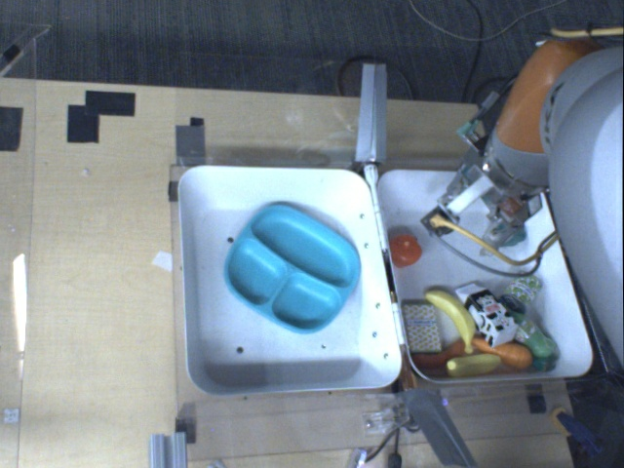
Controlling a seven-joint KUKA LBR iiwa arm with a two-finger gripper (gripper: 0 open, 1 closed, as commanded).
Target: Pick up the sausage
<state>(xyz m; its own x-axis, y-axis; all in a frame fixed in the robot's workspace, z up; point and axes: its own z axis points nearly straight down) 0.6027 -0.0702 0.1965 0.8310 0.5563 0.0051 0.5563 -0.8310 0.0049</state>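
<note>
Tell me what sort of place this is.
Probably a robotics lab bench for pick-and-place trials: a grey robot arm reaches over two white bins, one holding a blue divided plate, the other toy food such as a banana. Cables trail across the floor.

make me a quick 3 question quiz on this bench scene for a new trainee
1. Which white bin holds the blue divided plate? A) the view's left one B) the view's right one C) neither
2. True or false: the banana lies on the blue divided plate.
3. Fill in: the claw hangs over the far end of the view's ___ bin.

Key
1. A, the left bin
2. False; it lies among the toy foods at the near end of the right bin
3. right
</note>
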